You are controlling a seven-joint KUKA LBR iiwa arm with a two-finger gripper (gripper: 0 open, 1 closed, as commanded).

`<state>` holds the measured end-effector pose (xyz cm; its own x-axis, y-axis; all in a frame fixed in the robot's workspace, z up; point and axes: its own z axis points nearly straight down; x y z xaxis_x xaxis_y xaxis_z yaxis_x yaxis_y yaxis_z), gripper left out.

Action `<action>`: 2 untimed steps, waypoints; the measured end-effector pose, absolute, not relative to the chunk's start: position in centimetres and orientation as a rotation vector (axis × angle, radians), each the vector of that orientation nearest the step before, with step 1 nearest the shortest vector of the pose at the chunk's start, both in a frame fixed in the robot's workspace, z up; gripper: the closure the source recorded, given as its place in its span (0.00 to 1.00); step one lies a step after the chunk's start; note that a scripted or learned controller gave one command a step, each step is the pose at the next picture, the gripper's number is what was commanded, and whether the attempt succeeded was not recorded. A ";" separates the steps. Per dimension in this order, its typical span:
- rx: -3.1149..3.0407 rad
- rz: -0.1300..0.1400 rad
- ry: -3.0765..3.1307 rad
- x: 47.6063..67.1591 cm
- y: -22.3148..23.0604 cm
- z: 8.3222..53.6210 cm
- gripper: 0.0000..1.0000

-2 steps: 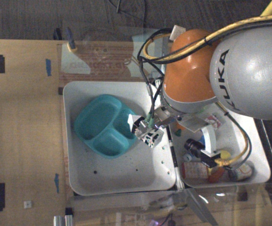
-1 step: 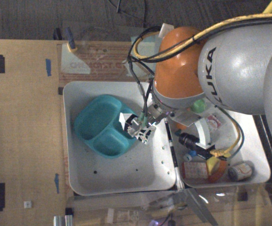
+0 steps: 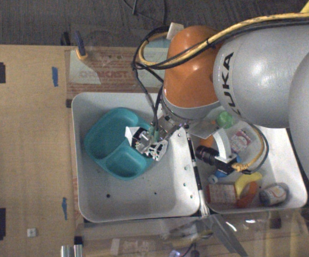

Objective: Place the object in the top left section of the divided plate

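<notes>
While the arm [image 3: 197, 74] is reaching across the bins, the entries are standing as follows.

Item 1, divided plate [image 3: 103, 135]: teal, lying in the left bin [image 3: 138, 194] on the surface, and taken as the landmark for every entry below.

Item 2, gripper [image 3: 150, 143]: hovering at the plate's right edge, overlapping its rim. Whether the jaws are released or clenched cannot be told (the wrist and cabling are masking them).

Item 3, the object: not identifiable with certainty. Nothing is plainly showing between the jaws, and the plate's visible compartments are looking bare. If it is being carried, it is sitting at the plate's right rim, short of the target section.

Item 4, right bin [image 3: 291, 159]: lying well to the right of the plate and carrying mixed clutter.

Risks, as judged: a release here is likely dropping the object onto the rim or into a near compartment, since the gripper is hanging over the wrong side. A low pass across the dividers is risking a nudge that slides the plate.
</notes>
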<state>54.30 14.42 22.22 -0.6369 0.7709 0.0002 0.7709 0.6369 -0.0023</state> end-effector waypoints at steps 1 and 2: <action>-1.339 0.003 -2.841 54.3 14.4 22.3 0.00; -1.050 0.002 -2.961 55.6 16.2 33.7 0.00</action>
